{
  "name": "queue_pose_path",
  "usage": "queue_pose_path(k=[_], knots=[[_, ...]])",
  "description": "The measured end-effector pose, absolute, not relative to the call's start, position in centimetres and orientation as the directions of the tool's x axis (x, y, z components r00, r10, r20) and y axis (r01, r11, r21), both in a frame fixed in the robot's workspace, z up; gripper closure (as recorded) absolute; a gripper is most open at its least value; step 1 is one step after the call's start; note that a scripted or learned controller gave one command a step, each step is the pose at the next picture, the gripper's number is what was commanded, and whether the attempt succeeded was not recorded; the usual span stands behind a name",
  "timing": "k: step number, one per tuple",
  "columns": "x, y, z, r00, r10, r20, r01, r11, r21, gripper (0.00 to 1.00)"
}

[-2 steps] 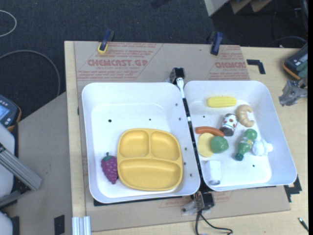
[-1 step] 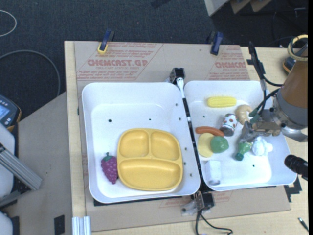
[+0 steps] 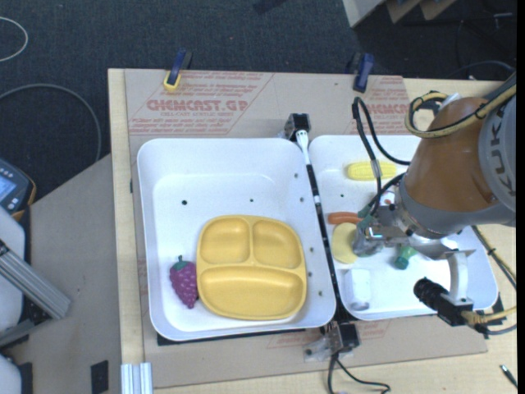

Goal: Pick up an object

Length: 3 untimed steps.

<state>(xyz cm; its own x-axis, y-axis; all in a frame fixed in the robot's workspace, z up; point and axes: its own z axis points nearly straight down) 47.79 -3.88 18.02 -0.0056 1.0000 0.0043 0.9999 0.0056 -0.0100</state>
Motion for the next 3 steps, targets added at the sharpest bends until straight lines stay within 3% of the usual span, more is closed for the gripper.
queue_pose_path(k=[1,2,3], knots=[[48.0,3.2,25.8,-0.010,1.000,0.003,1.000,0.010,0.009,1.00],[48.1,6.7,37.2,-0.007,1.000,0.004,1.000,0.007,0.015,1.00],[48.0,6.4,37.5,-0.002,1.000,-0.001,1.000,0.002,0.003,1.00]])
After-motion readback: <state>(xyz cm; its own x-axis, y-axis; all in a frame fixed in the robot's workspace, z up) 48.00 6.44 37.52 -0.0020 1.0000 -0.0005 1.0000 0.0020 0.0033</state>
